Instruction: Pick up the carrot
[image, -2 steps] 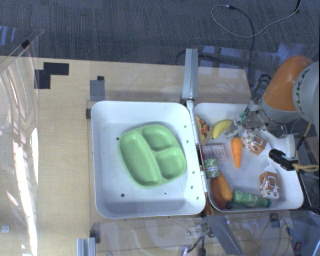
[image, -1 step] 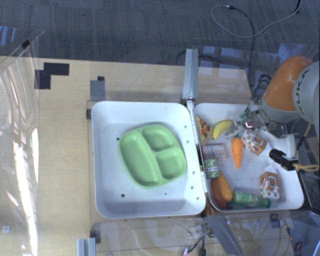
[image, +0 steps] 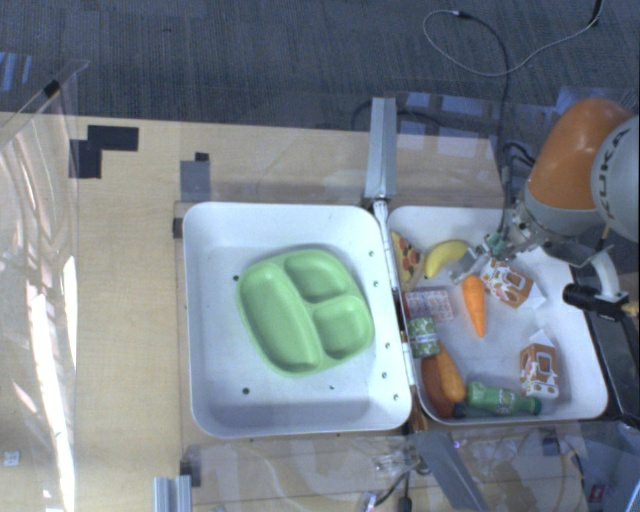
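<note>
Carrot (image: 475, 305) first: it lies in the right bin (image: 590, 405), a little toward 12 o'clock from that bin's middle, thick end at 12 and tip at 6. From here I judge it a small toy, light and stiff, probably smooth plastic that could slip or roll under a squeeze. I would take it across the thick upper half, fingers closing from 3 and 9 o'clock, where there is the most body to bear on. The tapered tip would likely squirt out.

Its neighbours crowd it. A small orange-and-white carton (image: 507, 287) sits just beside it at 2 o'clock, a banana (image: 443, 257) lies at 10 o'clock, and a pink packet (image: 430, 302) is close at 9.

My gripper (image: 497, 248) hangs near the carrot's thick end, toward 1 o'clock, over the carton's upper edge. Its fingers are too small and tangled with the wrist hardware for me to read, so I cannot tell whether they are spread or pressed together, and I see nothing between them.

The arm's grey and orange bulk covers the bin's corner at 1 o'clock. The left bin (image: 210, 400) holds a green divided plate (image: 305, 310).
</note>
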